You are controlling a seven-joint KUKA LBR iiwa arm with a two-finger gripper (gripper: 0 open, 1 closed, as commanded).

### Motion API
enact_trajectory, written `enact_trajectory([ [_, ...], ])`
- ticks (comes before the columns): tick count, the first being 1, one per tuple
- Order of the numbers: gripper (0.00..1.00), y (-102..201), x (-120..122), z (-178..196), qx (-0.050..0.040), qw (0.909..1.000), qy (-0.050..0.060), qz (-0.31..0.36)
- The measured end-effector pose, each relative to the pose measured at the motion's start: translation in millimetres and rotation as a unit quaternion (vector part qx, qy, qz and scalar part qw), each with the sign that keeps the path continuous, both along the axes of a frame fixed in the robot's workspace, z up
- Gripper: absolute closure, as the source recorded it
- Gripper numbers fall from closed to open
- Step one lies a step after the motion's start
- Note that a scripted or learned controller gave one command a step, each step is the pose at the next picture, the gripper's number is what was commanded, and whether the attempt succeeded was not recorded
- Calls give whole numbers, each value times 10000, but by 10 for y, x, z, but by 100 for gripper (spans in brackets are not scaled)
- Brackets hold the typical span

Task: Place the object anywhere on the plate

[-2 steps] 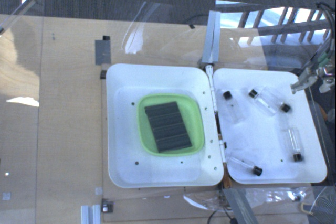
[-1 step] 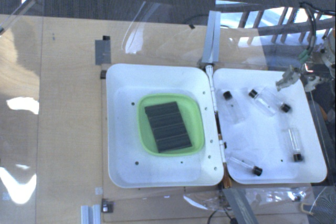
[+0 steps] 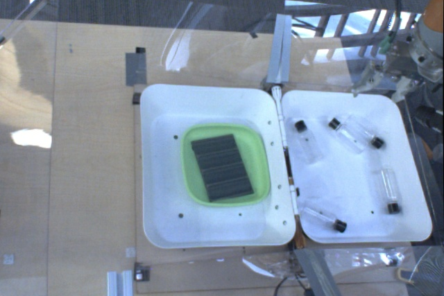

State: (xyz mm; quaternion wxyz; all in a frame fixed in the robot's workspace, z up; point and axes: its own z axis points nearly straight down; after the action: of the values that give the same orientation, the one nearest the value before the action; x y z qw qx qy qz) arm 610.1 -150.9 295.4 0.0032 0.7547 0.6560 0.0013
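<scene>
A light green square plate (image 3: 258,149) sits in the left white bin (image 3: 159,218). A dark grey ribbed rectangular block (image 3: 221,167) lies flat on the plate, roughly at its middle. Several clear vials with black caps lie in the right white bin (image 3: 409,218), among them one near the left wall (image 3: 304,137), one at the right (image 3: 388,188) and one at the front (image 3: 323,218). My gripper (image 3: 372,75) hangs at the far right corner of the right bin, above its back rim, away from the plate. Nothing is visibly held in it.
A grey metal post (image 3: 280,52) stands behind the seam between the two bins. Clear plastic panels and cables crowd the back right around the arm (image 3: 424,45). Bare wooden bench (image 3: 69,149) stretches to the left of the bins.
</scene>
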Motion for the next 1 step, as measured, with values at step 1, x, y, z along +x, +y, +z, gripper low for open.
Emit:
enact_trajectory([
  [1,0,632,606,-120,7,9971,5,-766],
])
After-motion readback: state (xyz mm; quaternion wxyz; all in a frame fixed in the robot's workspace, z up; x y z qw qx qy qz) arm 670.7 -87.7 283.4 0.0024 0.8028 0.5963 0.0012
